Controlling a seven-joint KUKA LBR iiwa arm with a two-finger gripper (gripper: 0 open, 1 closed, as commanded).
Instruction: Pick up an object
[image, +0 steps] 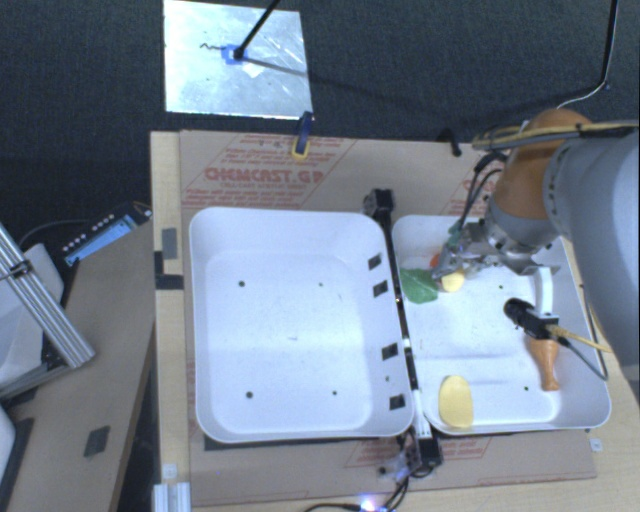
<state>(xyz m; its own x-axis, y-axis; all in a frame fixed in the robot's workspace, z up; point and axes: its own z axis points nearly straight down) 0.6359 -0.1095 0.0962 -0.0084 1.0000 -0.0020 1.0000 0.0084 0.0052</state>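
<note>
- We see the gripper (455, 262) low over a small yellow piece (453, 282), green object (421, 286) at its nine o'clock.
- Finger state: we cannot tell (too small).
- Risk: crowding could spoil the grasp.

We cannot see the fingers of the gripper (462, 262) clearly: they are small and blurred, low over the right bin (580, 400). At 9 o'clock from them a green object (420, 286) lies, and its shape is too soft to name. A small yellow piece (453, 282) touches the gripper; we cannot tell if it is held. The arm (590, 190) is cut by the right edge and hides the bin's far corner at 1 o'clock.
</note>
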